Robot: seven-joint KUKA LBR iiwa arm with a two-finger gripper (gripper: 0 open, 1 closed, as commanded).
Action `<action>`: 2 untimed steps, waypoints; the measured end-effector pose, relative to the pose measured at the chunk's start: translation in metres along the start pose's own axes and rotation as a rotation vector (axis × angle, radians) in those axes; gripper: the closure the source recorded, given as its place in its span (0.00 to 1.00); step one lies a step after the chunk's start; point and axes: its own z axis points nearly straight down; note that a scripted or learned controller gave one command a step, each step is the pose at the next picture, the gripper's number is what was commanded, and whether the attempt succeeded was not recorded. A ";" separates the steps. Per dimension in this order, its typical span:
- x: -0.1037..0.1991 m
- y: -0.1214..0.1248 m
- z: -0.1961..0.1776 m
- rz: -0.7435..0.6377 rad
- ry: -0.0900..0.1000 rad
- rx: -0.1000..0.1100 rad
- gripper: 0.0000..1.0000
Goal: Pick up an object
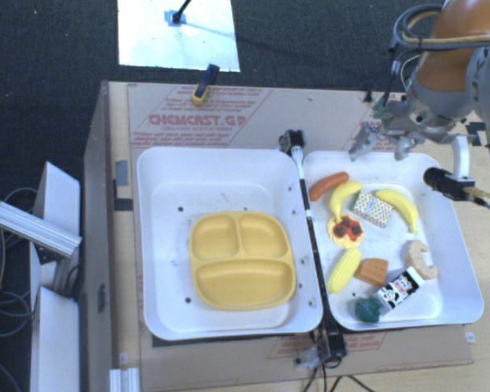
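Two white bins sat side by side on tabletop (pixel 229 109). Left bin (pixel 159 219) held yellow divided plate (pixel 241 260). Right bin (pixel 461 268) held toy food: sausage (pixel 328 184), bananas (pixel 398 207), pizza slice (pixel 346 230), corn (pixel 344 269), donut piece (pixel 419 259), milk carton (pixel 400 290). Tool (pixel 385 141) hung over far edge of right bin, above sausage, fingers spread apart, nothing between them.
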 end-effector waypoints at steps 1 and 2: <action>-0.060 -0.030 0.123 0.002 -0.001 0.000 0.00; 0.008 -0.050 0.139 0.000 0.001 -0.001 0.00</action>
